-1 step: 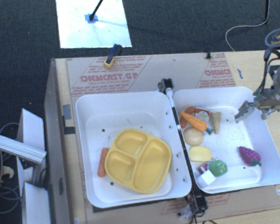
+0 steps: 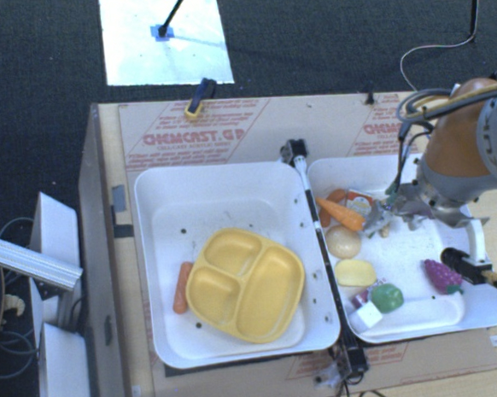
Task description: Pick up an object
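Orange tapered carrot [image 2: 342, 215] lies aslant beside the jaws [image 2: 381, 224].

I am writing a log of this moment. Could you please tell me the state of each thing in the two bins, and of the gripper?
yellow divided plate: flat in left bin, tilted askew
small carrot: lying left of plate
large carrot: lying in right bin
potato: lying below large carrot
yellow piece: lying flat
green pepper: lying free
purple grapes: lying free
gripper: low in right bin, nothing visibly held
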You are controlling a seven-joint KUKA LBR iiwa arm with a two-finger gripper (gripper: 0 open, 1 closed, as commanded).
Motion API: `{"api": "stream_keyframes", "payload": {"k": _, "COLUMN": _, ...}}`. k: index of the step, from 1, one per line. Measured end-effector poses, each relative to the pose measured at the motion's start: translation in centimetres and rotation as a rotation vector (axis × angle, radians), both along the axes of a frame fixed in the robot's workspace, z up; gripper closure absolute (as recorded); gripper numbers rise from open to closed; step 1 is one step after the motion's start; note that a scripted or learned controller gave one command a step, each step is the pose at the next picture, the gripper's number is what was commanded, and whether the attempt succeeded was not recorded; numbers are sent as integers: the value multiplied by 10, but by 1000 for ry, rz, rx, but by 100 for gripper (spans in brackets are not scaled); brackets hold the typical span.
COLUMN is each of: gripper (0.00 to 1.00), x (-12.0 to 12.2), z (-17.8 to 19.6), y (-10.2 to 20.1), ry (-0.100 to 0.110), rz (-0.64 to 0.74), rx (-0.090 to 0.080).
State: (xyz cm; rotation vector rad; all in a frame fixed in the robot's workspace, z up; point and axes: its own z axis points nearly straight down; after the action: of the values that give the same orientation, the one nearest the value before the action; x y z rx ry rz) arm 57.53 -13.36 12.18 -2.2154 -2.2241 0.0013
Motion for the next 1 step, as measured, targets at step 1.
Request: {"api": "stream_keyframes", "payload": {"k": 1, "gripper": 0, "x": 44, "z": -25, "y": 19, "ry": -5, "rz": -2, "rx": -2}}
